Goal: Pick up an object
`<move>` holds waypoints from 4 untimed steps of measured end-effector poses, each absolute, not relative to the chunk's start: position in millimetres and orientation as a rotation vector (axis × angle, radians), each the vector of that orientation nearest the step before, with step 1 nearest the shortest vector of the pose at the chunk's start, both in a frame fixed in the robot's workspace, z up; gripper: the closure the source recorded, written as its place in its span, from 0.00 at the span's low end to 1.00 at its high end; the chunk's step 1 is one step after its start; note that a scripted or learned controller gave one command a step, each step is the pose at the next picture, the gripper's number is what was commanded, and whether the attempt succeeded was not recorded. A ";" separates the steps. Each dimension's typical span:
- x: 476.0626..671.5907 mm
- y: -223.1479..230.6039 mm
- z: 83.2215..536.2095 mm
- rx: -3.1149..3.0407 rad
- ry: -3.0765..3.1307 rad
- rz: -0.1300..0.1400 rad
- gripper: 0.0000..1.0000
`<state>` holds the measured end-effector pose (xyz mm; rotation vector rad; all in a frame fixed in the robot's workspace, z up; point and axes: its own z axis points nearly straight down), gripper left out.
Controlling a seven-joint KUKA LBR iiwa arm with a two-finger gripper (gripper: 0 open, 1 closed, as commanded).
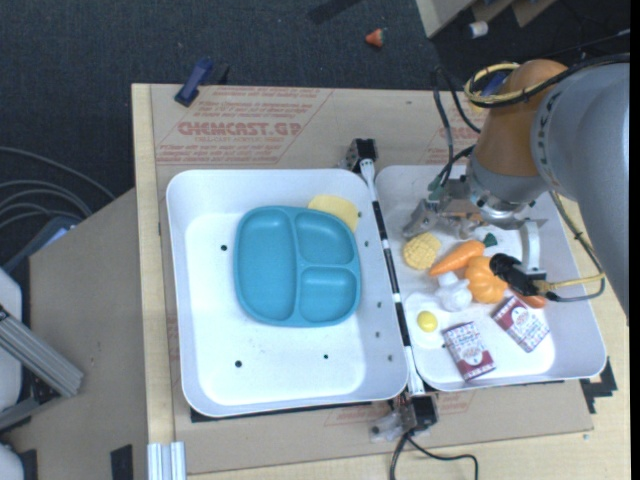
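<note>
A blue clip (194, 81) and small orange bit (374, 37) lie beyond the bins.

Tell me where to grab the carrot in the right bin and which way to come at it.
Grip the carrot across its thick middle, coming straight down from above. It lies flat and slanted, its narrow tip toward the corn cob, so the fingers should probably close across its width, not along it. The orange toy sits tight against its thick end, so staying mid-body looks safer. The gripper hangs just above it.
</note>
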<state>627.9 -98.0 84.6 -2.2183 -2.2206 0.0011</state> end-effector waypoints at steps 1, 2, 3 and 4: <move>651.3 -92.7 84.9 -2.220 -2.223 -0.001 0.00; 655.8 -92.0 84.8 -2.222 -2.223 -0.001 0.00; 666.8 -91.3 84.9 -2.221 -2.224 -0.001 0.00; 617.4 -98.2 84.5 -2.221 -2.219 0.002 0.00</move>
